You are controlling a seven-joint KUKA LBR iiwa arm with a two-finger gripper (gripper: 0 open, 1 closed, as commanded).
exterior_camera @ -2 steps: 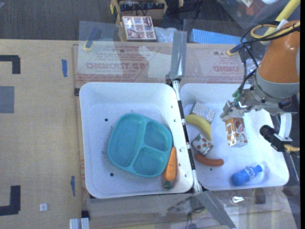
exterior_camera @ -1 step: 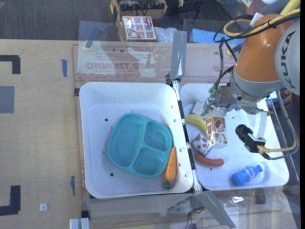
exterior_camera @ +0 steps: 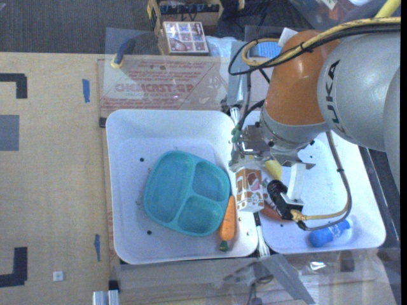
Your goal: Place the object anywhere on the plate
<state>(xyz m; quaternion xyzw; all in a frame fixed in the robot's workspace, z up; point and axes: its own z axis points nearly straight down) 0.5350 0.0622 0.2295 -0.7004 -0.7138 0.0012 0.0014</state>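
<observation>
A teal divided plate [exterior_camera: 186, 192] lies in the left bin [exterior_camera: 127, 132]. A small brown and white carton [exterior_camera: 249, 190] hangs over the rims between the two bins, just right of the plate's edge. My gripper [exterior_camera: 247, 168] comes down from the orange wrist band and is shut on the carton's top end. An orange carrot [exterior_camera: 227, 222] with a green tip lies in the left bin against the plate's right edge, below and to the left of the carton.
The right bin [exterior_camera: 356, 189] holds a blue bottle-like object [exterior_camera: 329, 234] near its front, a yellow piece [exterior_camera: 272, 168] beside the gripper and a reddish piece [exterior_camera: 270, 213]. The arm covers much of that bin. Cardboard boxes stand behind the bins.
</observation>
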